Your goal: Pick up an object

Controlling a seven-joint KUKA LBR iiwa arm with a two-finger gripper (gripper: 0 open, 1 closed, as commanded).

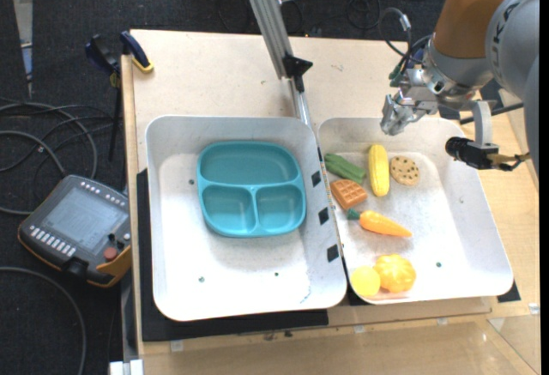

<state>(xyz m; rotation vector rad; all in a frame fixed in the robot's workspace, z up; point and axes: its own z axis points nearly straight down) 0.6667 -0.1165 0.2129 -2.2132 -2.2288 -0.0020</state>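
The gripper [395, 123] is seen hovering above the right bin's [480, 219] far edge, nothing gripped; how wide it is parted cannot be told. The corn cob [378, 169] lies just below—a straight descent along its length is advised.

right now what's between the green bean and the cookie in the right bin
In the camera view, the corn cob stands upright between the green bean and the cookie, close beside the cookie; whether they touch is unclear.

arm [497, 13]: cut off at right edge | tool [396, 120]: finger state unclear
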